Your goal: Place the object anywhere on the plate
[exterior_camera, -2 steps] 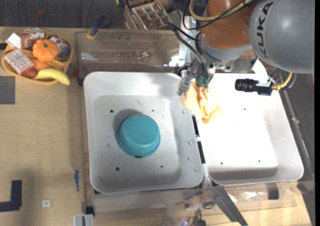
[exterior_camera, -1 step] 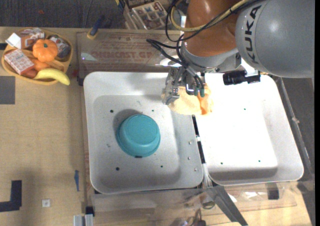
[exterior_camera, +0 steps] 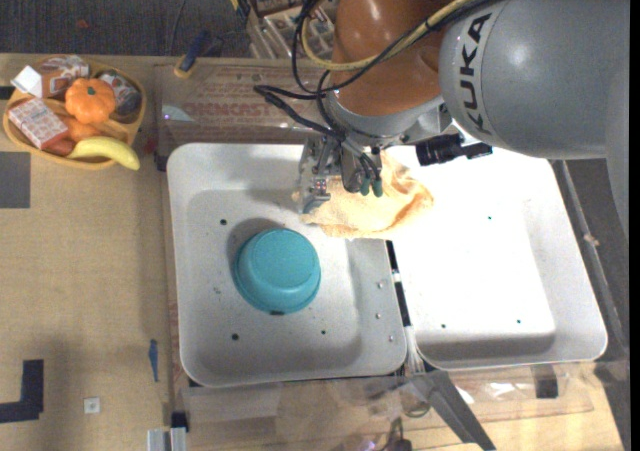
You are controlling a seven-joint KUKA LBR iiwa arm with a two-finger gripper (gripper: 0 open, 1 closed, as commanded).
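Here, the object is a pale yellow-tan cloth-like piece (exterior_camera: pixel 372 209), crumpled, lying across the inner wall between the two white bins, toward the far side of the bench. Most of it sits at about 1 o'clock from the centre of the left bin (exterior_camera: pixel 200 339); its right end spills over into the right bin (exterior_camera: pixel 500 319).

The plate reads as a teal round dish (exterior_camera: pixel 279 270), seemingly rim-down, on the floor of the left bin. It lies at about 8 o'clock from the cloth, near it but apart, with bare white floor between them.

My gripper (exterior_camera: pixel 340 179) hangs directly over the cloth's left half, at 12 o'clock from it, fingers pointing down. The fingertips look to be at or in the cloth's upper edge; I cannot tell whether they are spread or closed, nor whether any fabric sits between them. Cables loop off the wrist toward 10 o'clock.

My arm's grey body and orange band (exterior_camera: pixel 385 29) cover the far right of the bench.

Outside the bins, at 10 o'clock from the left bin, a shallow basket (exterior_camera: pixel 25 129) holds a banana (exterior_camera: pixel 105 150), a small orange pumpkin-like item (exterior_camera: pixel 90 101) and some packets.
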